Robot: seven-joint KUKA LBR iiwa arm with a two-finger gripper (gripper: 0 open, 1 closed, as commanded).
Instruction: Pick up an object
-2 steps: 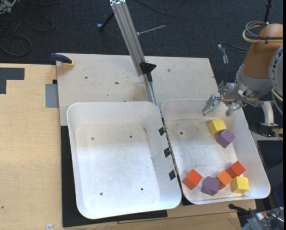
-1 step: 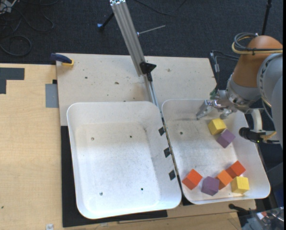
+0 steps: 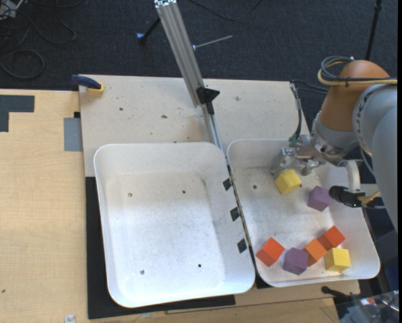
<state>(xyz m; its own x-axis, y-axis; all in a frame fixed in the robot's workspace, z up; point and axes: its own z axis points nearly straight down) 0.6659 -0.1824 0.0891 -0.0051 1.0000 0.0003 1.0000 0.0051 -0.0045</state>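
Note:
In the right bin, a yellow cube sits tilted near the back. My gripper is directly over its far edge, at the end of the grey arm with the orange band. Whether it touches the cube I cannot make out. To the right of the yellow cube lies a purple cube. Along the bin's front edge sit an orange cube, a purple cube, two more orange cubes and a second yellow cube.
The left bin lies beside the right one, with black clips along the shared rim. A slanted aluminium bar rises from the bench behind the bins. A small blue and yellow clamp rests at the bench's back left corner.

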